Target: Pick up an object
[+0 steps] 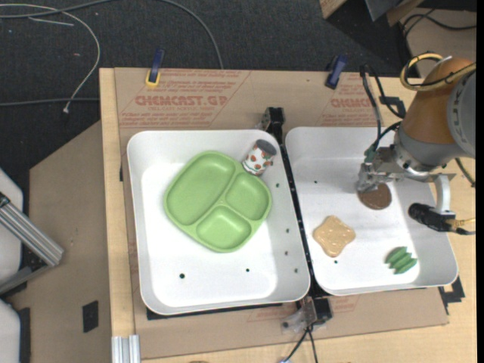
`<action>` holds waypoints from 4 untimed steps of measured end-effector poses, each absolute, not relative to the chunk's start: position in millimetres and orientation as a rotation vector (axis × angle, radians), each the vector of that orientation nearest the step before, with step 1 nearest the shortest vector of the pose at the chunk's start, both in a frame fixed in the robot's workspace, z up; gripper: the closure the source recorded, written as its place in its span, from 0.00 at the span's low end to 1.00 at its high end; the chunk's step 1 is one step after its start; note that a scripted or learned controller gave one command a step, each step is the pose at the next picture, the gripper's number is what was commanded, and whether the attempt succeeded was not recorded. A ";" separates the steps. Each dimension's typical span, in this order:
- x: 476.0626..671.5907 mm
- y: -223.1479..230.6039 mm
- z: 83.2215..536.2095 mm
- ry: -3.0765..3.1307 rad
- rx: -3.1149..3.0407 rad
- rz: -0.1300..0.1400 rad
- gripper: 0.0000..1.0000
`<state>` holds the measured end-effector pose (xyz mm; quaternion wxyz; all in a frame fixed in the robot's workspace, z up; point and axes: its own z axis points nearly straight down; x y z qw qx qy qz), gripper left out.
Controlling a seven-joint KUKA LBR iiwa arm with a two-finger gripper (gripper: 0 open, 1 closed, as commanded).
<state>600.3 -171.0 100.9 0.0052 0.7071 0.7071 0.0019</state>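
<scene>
Looking at the fingers (374,185), you see them lowered over the brown disc (376,197) in the right bin (325,146), but you cannot tell how far apart they stand or whether they grip anything. The disc lies flat and thin directly beneath the tips, so your likely risk is a closing that skims over it and lifts nothing. Further out, the tan cracker (333,236) lies near, the green pod (401,260) beyond it, and the green divided plate (218,201) and small cup (259,158) sit in the left bin (151,225).
</scene>
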 end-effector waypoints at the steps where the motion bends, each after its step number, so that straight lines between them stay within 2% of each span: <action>1: 598.8 -178.8 162.1 2.216 2.218 0.005 1.00; 3: 598.6 -186.0 280.1 2.218 2.214 0.006 1.00; 4: 578.5 -143.0 272.8 2.228 2.220 -0.001 1.00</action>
